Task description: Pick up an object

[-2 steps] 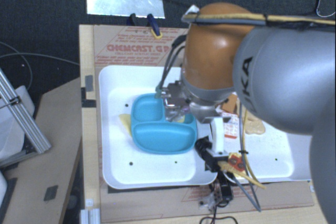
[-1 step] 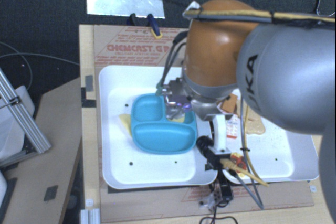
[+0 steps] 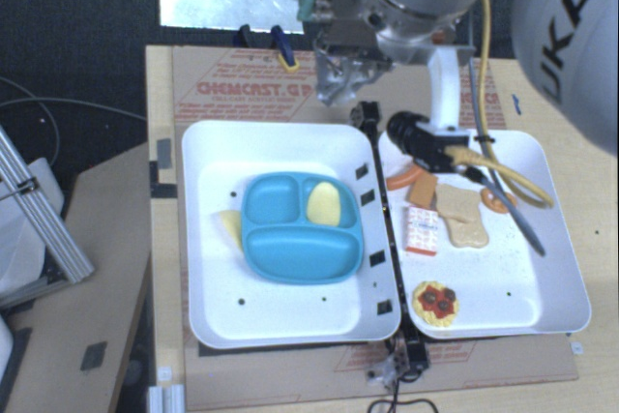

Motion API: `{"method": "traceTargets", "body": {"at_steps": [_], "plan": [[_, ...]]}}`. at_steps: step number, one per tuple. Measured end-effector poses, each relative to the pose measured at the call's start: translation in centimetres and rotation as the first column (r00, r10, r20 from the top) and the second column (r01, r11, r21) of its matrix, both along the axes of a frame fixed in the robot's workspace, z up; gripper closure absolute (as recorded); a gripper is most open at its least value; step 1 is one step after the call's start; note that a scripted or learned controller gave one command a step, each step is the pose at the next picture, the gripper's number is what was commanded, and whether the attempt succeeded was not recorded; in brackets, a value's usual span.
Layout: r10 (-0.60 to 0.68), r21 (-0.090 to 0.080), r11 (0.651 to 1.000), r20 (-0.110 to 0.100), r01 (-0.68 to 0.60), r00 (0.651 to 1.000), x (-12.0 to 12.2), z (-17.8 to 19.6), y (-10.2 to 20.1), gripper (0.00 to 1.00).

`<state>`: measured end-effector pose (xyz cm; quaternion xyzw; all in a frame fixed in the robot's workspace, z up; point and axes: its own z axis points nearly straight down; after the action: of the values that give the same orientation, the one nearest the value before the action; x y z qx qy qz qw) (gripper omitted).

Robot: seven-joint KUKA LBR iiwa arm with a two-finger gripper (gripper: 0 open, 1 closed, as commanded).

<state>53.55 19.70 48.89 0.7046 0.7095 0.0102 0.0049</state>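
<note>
I see a blue divided plate point(image 3: 302, 229) in one bin point(image 3: 222, 305), a pale yellow lump point(image 3: 324, 203) in its compartment; can't tell the pincer point(image 3: 338, 84) state.

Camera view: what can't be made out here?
All in camera view:
Pale yellow piece in the left bin: mostly hidden under the blue plate.
The gripper: blurred.
The arm: cut off by the top and right edges.
Red-and-white packet in the right bin: print too small to read.
</note>
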Motion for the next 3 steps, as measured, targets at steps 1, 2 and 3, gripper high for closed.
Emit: {"method": "traceTargets", "body": {"at_steps": [1, 2, 3], "plan": [[-0.001, -0.007, 1.000, -0.022, 0.000, 1.000, -5.1, -2.8, 3.9, 1.00], [-0.001, -0.003, 1.000, -0.011, 0.001, 1.000, -2.2, 5.0, 3.7, 1.00], [-0.001, -0.009, 1.000, -0.027, 0.001, 1.000, -5.1, -4.2, 3.7, 1.00]]}}
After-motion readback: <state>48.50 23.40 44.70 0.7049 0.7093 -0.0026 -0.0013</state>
